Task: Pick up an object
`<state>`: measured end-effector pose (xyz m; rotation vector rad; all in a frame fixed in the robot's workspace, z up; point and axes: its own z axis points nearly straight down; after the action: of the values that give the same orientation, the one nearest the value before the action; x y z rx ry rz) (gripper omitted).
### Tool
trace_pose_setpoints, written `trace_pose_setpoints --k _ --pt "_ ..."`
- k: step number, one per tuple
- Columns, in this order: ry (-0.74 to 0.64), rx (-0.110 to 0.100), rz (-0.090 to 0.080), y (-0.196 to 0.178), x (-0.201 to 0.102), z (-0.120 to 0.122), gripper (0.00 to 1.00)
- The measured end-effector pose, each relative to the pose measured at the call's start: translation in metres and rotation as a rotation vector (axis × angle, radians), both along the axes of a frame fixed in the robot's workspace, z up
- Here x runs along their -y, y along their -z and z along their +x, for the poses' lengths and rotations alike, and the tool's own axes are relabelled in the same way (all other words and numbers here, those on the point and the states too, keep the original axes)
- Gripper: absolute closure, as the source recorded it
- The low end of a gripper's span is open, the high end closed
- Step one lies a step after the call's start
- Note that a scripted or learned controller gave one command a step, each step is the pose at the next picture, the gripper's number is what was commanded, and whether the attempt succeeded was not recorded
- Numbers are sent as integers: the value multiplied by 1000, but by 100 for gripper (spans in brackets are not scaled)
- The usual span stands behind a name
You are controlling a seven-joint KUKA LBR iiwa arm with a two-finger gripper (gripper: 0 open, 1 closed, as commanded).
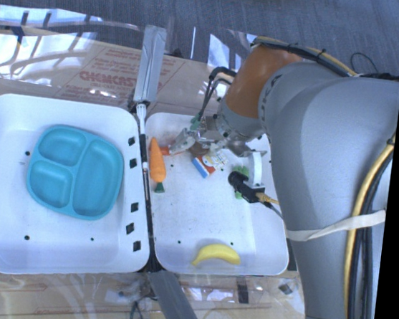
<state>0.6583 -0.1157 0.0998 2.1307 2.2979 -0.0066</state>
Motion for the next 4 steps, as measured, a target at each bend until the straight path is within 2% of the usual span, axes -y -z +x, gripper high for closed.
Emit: trace_pose_setpoints --k 1,2,3,4 --pt "-194 -2 7 -102 -19 -1 0" --pt "-168 -9 8 -91 -31 -23 0" --pt "-51 7 6 -1 54 -20 0" --pt "-20 6 5 0 55 -12 0"
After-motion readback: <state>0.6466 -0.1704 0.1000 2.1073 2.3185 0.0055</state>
